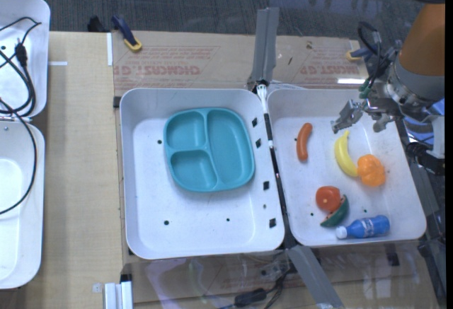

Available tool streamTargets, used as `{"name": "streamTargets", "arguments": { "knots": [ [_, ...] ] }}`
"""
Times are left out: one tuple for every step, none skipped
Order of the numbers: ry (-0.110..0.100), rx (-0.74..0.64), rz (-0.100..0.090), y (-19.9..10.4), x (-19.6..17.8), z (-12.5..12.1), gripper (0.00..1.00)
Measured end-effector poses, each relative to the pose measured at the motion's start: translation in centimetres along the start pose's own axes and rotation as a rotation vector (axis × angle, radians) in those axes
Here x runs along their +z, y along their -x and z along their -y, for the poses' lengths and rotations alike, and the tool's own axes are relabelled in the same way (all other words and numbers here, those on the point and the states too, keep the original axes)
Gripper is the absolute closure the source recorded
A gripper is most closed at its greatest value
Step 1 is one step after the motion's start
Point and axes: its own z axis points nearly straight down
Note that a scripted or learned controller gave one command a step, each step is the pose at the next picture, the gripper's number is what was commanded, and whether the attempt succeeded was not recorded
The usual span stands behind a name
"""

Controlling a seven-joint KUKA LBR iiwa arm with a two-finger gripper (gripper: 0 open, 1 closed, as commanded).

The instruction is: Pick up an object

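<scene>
The right bin (403,219) holds a red-orange sausage (304,141), a yellow banana (344,155), an orange fruit (371,170), a red tomato (327,196), a dark green piece (339,212) and a blue bottle (366,227) lying on its side. My gripper (364,119) hangs over the bin's far part, just above the banana's upper end. Its fingers are spread open and nothing sits between them. The orange-banded arm comes in from the right edge.
A teal divided plate (209,148) lies in the left bin (141,216). A grey divider post (265,46) stands behind the bins. Cables and white trays (21,88) sit at the far left. A blue and yellow clamp (126,33) rests on the bench.
</scene>
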Motion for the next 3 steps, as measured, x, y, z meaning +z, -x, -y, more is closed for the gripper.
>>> {"name": "streamTargets", "arguments": {
  "knots": [
    [0.002,0.003,0.0,5.6,13.4,-2.8,0.0],
    [0.003,0.006,0.001,5.7,12.4,-2.8,1.0],
    [0.003,-0.002,0.0,1.2,4.4,-3.9,1.0]
  ]
}}
